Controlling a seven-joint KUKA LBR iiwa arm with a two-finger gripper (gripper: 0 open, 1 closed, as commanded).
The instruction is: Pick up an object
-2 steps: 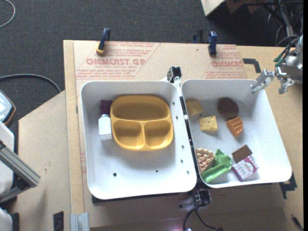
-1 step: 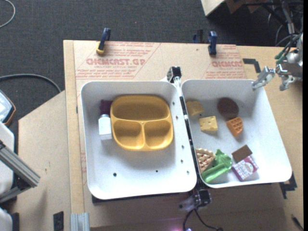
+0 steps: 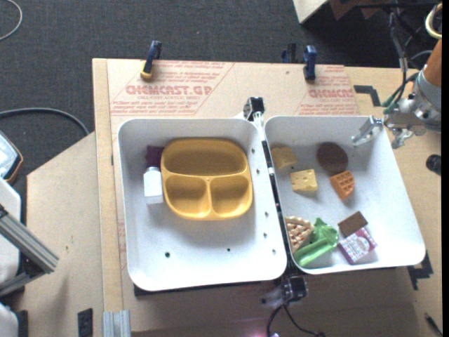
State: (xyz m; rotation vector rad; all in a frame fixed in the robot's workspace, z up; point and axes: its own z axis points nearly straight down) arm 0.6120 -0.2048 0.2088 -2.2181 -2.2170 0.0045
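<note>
The right bin (image 3: 393,188) holds several toy foods: a tan chunk (image 3: 284,157), a cheese wedge (image 3: 304,180), a brown patty (image 3: 332,156), an orange waffle (image 3: 343,184), a brown bar (image 3: 352,223), a pink packet (image 3: 358,246), a green vegetable (image 3: 317,242) and a lattice pastry (image 3: 298,232). My gripper (image 3: 382,133) hovers over the bin's far right corner, to the right of the patty. It is open and nothing lies between its fingers (image 3: 363,135).
The left bin (image 3: 133,244) holds a yellow divided plate (image 3: 207,177), a small white bottle (image 3: 153,185) and a dark maroon item (image 3: 154,153) behind it. Clamps (image 3: 151,58) (image 3: 309,60) stand on the board's far edge. Cables run by the arm at right.
</note>
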